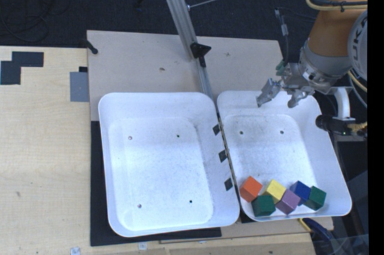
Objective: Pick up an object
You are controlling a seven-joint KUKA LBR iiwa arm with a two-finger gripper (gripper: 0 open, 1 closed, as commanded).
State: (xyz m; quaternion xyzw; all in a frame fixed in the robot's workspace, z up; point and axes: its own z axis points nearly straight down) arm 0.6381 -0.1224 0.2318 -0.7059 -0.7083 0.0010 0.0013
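The arm (336, 26) reaches in from the right, orange band up top, and the gripper (281, 96) hangs over the far rim of the right bin (336, 179). Its two fingers are spread apart, one (266, 95) angled left, the other (295, 99) to the right, and nothing sits between them. Down at the near end of that bin, well away from the gripper, there's a tight cluster of blocks: an orange one (251, 188), a yellow one (276, 189), a purple one (289, 200), a blue one (300, 191) and two dark green ones (263, 206) (315, 197), huddled together and touching. The left bin (111, 146) lies beside the right one, rims meeting in the middle. A metal rail (180, 20) slants in from the back toward that seam.
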